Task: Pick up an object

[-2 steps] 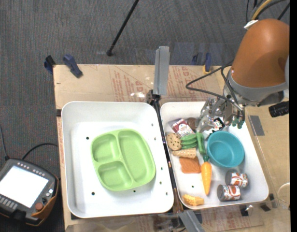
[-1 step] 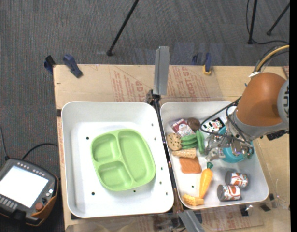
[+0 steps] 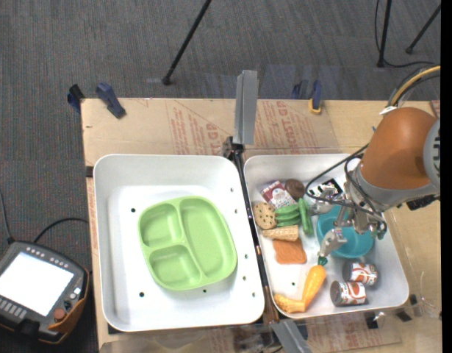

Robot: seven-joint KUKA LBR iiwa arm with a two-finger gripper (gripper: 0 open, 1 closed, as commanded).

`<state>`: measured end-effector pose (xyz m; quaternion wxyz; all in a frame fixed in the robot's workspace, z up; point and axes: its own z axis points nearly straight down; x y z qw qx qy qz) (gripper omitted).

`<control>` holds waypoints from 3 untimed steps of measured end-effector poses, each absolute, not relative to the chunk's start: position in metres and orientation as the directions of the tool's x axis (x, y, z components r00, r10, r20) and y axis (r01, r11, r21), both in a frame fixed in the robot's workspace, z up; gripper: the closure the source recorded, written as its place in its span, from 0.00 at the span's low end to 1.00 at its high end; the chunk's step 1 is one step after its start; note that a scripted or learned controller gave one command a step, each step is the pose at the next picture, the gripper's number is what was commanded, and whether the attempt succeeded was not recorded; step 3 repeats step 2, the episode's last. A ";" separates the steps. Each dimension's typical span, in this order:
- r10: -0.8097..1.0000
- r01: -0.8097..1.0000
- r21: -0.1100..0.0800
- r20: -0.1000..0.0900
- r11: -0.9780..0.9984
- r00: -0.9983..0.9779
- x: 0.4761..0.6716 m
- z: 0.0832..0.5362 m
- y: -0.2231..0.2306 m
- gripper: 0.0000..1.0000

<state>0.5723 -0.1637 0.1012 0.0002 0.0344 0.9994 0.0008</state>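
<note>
A handheld control tablet point(image 3: 36, 289) with a pale screen lies at the lower left on the grey carpet, closest to the viewer, its cable trailing up along the floor. Beside it stands the cardboard-covered tabletop point(image 3: 181, 127) bearing two white bins. The left bin point(image 3: 123, 179) holds a green divided plate point(image 3: 187, 242) with three compartments, lying flat near the middle.

The right bin point(image 3: 398, 271) is crowded. Along its left side sit a cookie point(image 3: 264, 215), a waffle cone point(image 3: 282, 233), a dark wrapped snack point(image 3: 276, 193) and a brown round piece point(image 3: 295, 189), with green bean-like pieces point(image 3: 290, 214) between them. An orange flat slab point(image 3: 289, 251) lies below, then a carrot point(image 3: 312, 283) and a yellow piece point(image 3: 289, 303) near the front wall. Two small cans point(image 3: 349, 293) lie at the lower right, touching or nearly so.

The arm, with its orange band point(image 3: 399, 151), reaches in from the right, and the end effector point(image 3: 348, 223) hangs over a teal bowl point(image 3: 350, 243) in the right bin, right at the bowl's rim. Whether its fingers are apart or together cannot be told, since wiring and the wrist hide them.
</note>
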 end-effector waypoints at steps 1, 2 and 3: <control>0.035 0.035 0.000 -0.008 0.999 -0.999 0.550 0.092 -0.114 0.00; 0.134 0.134 0.001 -0.009 0.991 -0.991 0.499 0.091 -0.098 0.00; 0.134 0.134 0.001 -0.009 0.991 -0.991 0.499 0.091 -0.098 0.00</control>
